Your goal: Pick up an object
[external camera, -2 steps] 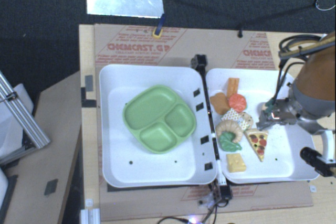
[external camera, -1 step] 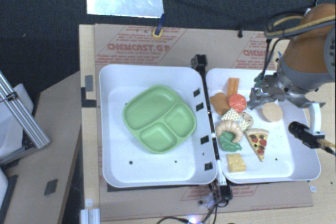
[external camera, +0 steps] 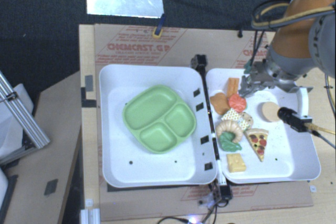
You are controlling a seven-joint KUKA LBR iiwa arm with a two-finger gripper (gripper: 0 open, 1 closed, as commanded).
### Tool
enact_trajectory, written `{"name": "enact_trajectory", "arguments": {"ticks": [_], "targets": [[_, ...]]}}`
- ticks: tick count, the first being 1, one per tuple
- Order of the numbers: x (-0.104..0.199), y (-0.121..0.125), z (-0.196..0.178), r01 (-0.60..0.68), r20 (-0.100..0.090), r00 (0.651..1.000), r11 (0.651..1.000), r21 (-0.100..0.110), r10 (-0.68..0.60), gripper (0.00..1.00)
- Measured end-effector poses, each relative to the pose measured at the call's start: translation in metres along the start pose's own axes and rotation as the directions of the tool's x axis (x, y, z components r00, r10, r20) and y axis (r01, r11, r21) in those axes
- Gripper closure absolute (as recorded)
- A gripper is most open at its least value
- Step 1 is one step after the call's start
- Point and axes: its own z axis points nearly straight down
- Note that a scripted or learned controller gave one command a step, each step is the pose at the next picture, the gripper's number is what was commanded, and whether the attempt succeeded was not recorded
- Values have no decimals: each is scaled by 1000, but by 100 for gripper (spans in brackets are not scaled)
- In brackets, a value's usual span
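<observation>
One cardboard sheet [external camera: 137, 46] ("CHEMCAST GP")

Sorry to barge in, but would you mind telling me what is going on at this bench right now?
The grey arm reaches in from the right, and its gripper hangs low over the upper part of the right bin, close to the orange stick and the red tomato piece. Nothing can be seen held. Toy food lies clustered in that bin: a pizza slice, a cheese wedge, a tan disc. The left bin holds a green divided plate.
</observation>
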Motion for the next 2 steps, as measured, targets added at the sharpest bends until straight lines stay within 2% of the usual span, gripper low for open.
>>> {"name": "enact_trajectory", "arguments": {"ticks": [1, 2], "targets": [[-1, 3, 15, -2, 1, 1000, 1000, 4, 2, 100], [-9, 3, -2, -6, 1, 1000, 1000, 1, 6, 100]]}}
